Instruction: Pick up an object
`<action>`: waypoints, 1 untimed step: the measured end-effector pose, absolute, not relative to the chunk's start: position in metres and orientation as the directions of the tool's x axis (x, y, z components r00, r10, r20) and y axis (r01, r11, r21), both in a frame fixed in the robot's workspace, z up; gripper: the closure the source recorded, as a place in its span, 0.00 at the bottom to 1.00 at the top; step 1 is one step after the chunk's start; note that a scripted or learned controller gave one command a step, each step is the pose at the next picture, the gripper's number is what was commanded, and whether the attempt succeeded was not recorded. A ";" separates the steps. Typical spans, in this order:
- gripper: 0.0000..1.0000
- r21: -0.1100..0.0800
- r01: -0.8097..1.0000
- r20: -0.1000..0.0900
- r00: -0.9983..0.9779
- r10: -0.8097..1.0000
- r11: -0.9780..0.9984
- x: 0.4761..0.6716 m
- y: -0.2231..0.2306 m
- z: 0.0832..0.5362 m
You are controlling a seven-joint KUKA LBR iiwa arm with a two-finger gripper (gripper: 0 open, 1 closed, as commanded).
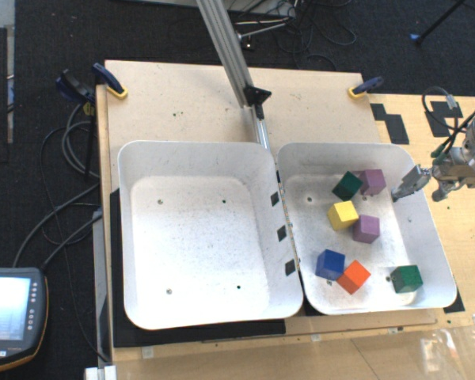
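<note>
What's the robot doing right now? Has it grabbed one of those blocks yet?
Hand at right bin's far right edge, nothing visibly gripped. Seven blocks loose in that bin; nearest, purple block beside dark green block. Nothing blocking them.

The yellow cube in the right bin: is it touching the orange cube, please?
No; the yellow cube sits apart near the bin's middle, while the orange cube lies farther toward the front, against the blue cube.
</note>
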State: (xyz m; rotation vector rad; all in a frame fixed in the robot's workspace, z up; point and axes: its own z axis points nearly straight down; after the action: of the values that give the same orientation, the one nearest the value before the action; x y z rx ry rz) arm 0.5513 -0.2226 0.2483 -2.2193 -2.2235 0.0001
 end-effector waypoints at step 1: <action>0.00 0.000 1.000 0.000 -0.002 1.000 0.002 0.551 -0.223 0.248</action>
State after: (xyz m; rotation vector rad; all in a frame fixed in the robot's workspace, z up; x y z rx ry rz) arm 0.5513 -0.2226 0.2483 -2.2193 -2.2235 0.0002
